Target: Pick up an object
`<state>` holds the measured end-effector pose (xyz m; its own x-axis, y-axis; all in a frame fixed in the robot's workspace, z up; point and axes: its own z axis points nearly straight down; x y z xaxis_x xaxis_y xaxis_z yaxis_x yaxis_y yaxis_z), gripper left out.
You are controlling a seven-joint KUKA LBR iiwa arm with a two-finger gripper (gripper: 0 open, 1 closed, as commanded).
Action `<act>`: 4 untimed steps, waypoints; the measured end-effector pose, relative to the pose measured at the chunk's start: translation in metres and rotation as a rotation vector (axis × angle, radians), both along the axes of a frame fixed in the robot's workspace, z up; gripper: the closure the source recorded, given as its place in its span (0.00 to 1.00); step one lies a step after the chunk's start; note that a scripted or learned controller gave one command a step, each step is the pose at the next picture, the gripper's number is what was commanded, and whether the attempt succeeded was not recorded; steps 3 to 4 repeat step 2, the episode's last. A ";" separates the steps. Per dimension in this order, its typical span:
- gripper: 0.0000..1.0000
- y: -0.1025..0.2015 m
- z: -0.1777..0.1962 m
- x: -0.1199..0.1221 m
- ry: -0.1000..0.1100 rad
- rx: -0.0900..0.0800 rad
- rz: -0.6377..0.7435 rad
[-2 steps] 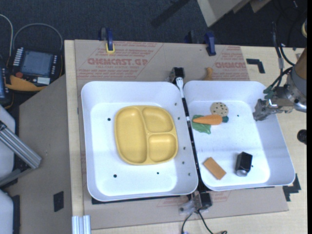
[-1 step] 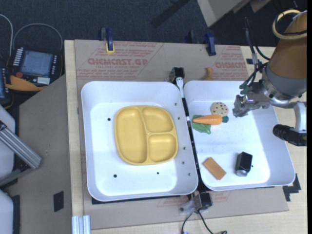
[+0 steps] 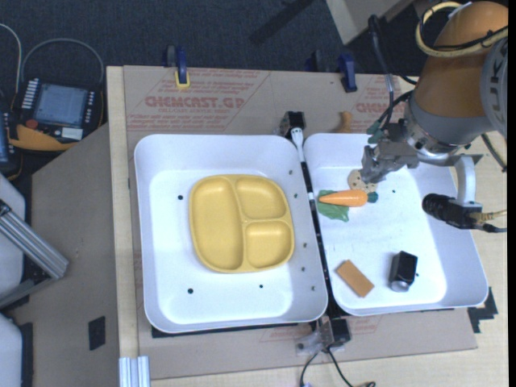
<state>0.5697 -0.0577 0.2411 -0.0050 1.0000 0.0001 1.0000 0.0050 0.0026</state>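
Nearest to us in the right-hand shallow white bin (image 3: 459, 293) lay a flat tan rectangular block (image 3: 354, 278) and, to its right, a small black boxy object (image 3: 402, 269), the two well apart. Farther in, near that bin's left wall, we saw an orange toy carrot with a green leafy end (image 3: 342, 200), lying roughly crosswise; we judged it the likeliest thing to be picked. A small beige rounded piece (image 3: 357, 180) showed just beyond it, partly hidden. Directly above that spot hung the grey two-finger gripper (image 3: 376, 168), close to the carrot's right end; from this slant we could not tell how wide the claw stood, and nothing showed in its grasp. In the left-hand shallow white bin (image 3: 153, 216) rested a yellow plastic plate with three compartments (image 3: 240, 221). In our judgement the risk was a descent off the carrot's narrow, rounded body: it could roll or skid aside, or the claw might catch the beige piece instead.
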 end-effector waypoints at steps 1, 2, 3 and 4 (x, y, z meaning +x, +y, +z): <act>1.00 0.049 -0.014 0.015 0.001 0.000 -0.001; 1.00 0.107 -0.024 0.030 0.001 0.001 0.001; 1.00 0.107 -0.024 0.030 0.001 0.001 0.001; 1.00 0.107 -0.024 0.030 0.001 0.001 0.001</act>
